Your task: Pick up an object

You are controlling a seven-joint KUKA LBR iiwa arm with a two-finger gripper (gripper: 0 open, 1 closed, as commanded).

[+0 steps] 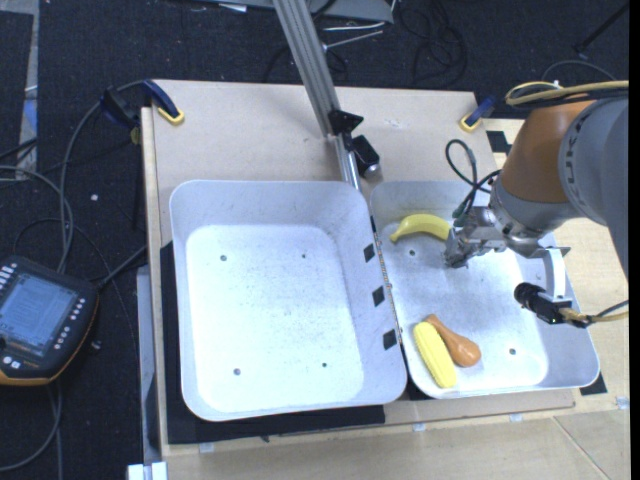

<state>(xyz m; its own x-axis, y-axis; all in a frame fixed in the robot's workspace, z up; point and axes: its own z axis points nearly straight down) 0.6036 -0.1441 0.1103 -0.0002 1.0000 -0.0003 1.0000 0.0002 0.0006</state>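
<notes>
The gripper (458, 256) is seen right of centre in the frame, lowered into the right bin (565, 363) just beside the right end of a yellow banana (420, 228). Whether its fingers are apart or together cannot be told, and nothing is seen held between them; contact with the banana cannot be judged either.

Three objects are counted in the right bin: the one banana near its upper left corner, and, well apart at the lower edge, one yellow corn cob (435, 355) lying against one orange pear-shaped piece (455, 344). Two white bins are counted in all, the left bin (200, 203) lying in the middle of the frame. One handheld pendant (35, 318) is seen at the left edge.
</notes>
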